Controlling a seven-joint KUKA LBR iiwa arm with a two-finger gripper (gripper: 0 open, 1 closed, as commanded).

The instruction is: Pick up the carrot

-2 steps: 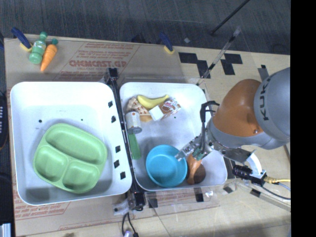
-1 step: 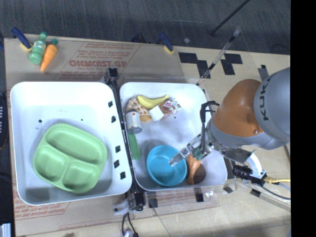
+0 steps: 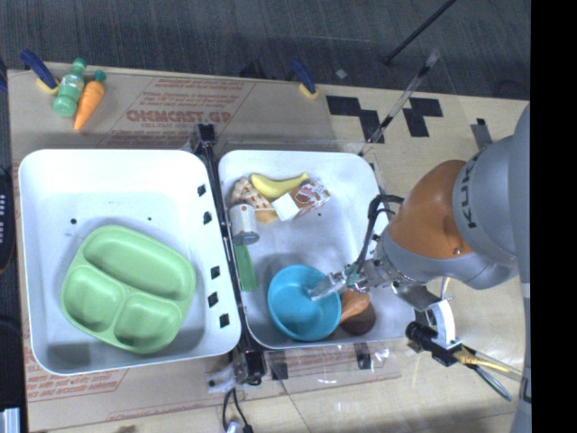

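- Carrot [image 3: 89,104] lies on the brown board beyond the far-left corner of the left bin [image 3: 36,242], outside both bins.
- Its long axis runs at a slant: green top points up and right, orange tip points down and left toward the left bin's far rim.
- A green toy bottle [image 3: 68,91] lies just beside the carrot on its left; a blue clip [image 3: 38,69] sits further left.
- My gripper [image 3: 332,284] is in the right bin [image 3: 361,174], well apart from the carrot, low over the blue bowl [image 3: 297,307] at its right rim.
- I cannot tell whether my fingers are spread or pressed together; they blur against the bowl.
- An orange-brown item [image 3: 357,309] lies just beside the bowl on its right, under my wrist.
- Far side of the right bin: banana [image 3: 278,186], small packets, a can [image 3: 243,224].
- Green divided tray [image 3: 129,286] sits in the left bin.
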